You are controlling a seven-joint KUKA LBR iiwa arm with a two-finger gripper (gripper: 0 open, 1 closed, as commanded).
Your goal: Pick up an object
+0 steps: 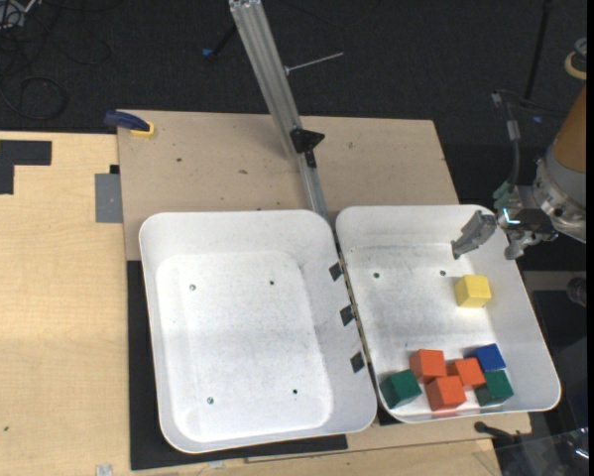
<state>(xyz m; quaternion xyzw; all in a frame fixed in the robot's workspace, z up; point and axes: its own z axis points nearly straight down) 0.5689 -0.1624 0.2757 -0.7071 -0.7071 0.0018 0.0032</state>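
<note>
The right bin [406, 236] holds a yellow cube [472, 291] near its middle right. Along its near edge lies a cluster of blocks: orange ones [428, 363], [467, 371], [445, 393], green ones [401, 388], [494, 388] and a blue one [489, 356]. My gripper [495, 234] hangs above the bin's far right corner, up and to the right of the yellow cube. Its fingers are spread apart with nothing between them.
The left bin [168, 236] lies beside the right one, joined by black clips [347, 314]. A slanted aluminium rail [273, 77] rises behind the bins. A blue-and-yellow clamp [130, 122] sits at the board's far left corner.
</note>
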